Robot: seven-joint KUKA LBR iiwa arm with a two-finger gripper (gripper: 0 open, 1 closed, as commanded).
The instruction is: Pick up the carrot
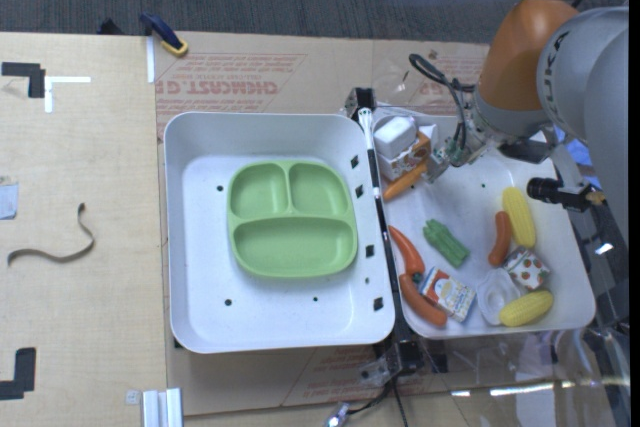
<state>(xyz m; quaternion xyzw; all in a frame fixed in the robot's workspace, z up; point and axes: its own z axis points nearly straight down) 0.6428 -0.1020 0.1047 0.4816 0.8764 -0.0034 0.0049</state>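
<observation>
My claw (440, 160) sits at the far left corner of the right white bin (560, 320), clamped on the slim orange carrot (408, 181), whose long axis runs down-left from my fingertips, toward the near side.

Arm (560, 65): running off the right edge, its base out of frame; its bulk is covering the right bin's (470, 200) far right corner.

Gripper (440, 155): sitting too small and cluttered by cables to tell how its fingers stand.

Carrot (404, 183): its upper end is lying under the gripper, so contact is unclear.

White carton (393, 135): print too small to read.

Small packet (449, 293): label blurring, unreadable.

Orange piece (423, 303): partly tucking under the packet.

Cardboard sheet (240, 80): lettering showing reversed, mostly hidden under the bins.
</observation>
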